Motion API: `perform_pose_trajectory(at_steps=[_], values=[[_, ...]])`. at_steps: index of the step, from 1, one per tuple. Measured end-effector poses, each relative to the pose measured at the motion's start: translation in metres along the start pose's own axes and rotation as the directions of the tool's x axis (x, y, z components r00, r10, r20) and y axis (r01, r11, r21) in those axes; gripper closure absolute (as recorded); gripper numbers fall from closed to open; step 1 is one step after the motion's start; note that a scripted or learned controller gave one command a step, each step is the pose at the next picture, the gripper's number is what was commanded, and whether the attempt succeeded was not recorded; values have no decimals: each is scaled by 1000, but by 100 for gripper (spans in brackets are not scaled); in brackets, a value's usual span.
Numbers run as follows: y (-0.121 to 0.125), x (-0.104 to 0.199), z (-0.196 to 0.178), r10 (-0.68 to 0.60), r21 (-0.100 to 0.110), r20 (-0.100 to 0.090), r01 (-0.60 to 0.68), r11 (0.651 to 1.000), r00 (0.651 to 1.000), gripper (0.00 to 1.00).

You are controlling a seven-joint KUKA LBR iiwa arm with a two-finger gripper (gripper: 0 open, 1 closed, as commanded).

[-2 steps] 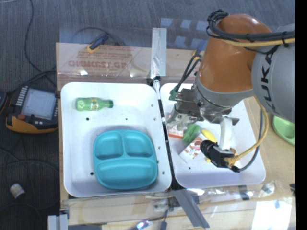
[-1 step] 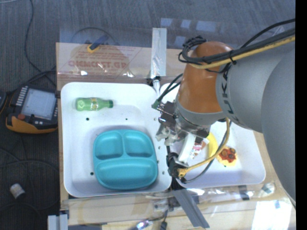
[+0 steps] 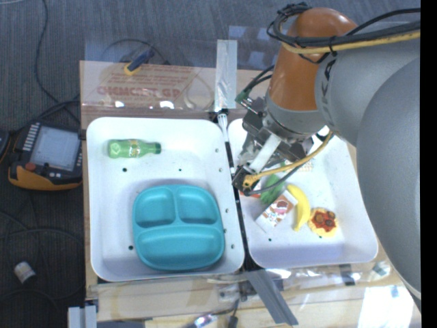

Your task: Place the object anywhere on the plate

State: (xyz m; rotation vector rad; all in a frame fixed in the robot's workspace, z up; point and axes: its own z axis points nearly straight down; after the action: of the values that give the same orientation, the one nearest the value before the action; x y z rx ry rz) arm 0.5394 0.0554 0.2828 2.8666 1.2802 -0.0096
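The tool (image 3: pixel 244 181), grip state unclear, hangs over the right bin (image 3: pixel 355 241) above grey carpet (image 3: pixel 171 12).

We see the plate (image 3: pixel 179 225), a teal tray with three compartments, lying flat in the near part of the left bin (image 3: pixel 102 203). In the right bin (image 3: pixel 355 244) lie a yellow banana (image 3: pixel 300 206), a small white carton (image 3: pixel 274 212) and a pizza slice (image 3: pixel 323 221), close together.

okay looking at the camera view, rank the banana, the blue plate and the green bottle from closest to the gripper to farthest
1. Banana, right bin, just right of the gripper.
2. Blue plate, left bin, below-left of it.
3. Green bottle, left bin's far left corner.
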Motion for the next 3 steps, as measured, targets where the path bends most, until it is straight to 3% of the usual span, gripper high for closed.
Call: perform_pose_trajectory(at_steps=[1, 2, 3], values=[[-43, 26, 10, 220, 3, 1, -220, 975, 975, 100], [-108, 35, 56, 563, 3, 2, -563, 826, 826, 100], [-150, 82, 129, 571, 2, 2, -571, 821, 821, 100]])
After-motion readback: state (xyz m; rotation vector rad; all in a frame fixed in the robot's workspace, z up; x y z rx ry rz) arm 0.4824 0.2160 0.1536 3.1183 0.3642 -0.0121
